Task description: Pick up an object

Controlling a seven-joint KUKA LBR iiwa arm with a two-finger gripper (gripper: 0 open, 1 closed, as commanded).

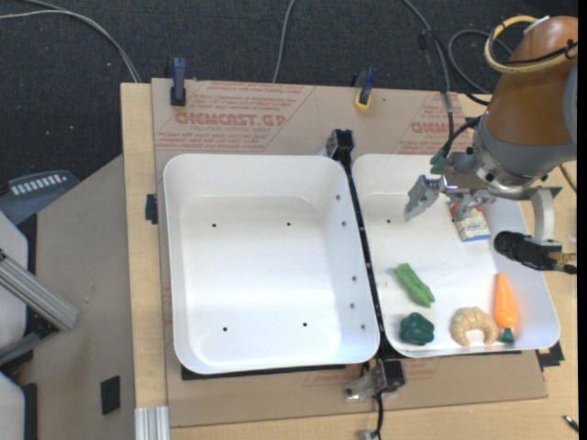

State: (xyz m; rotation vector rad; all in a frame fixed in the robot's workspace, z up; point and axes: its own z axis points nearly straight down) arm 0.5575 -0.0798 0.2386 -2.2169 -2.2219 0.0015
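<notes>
Over the right bin (550,333), my gripper (438,191) hangs with jaws spread and nothing between them, the pick not yet made: green pod (415,283), broccoli (416,328), croissant (474,324) and carrot (504,302) lie untouched along the near edge.

My tool (438,191) hangs over the right bin (385,246). Near its front rim lie a green pod (415,284), broccoli (416,328), croissant (474,324) and carrot (505,302).
</notes>
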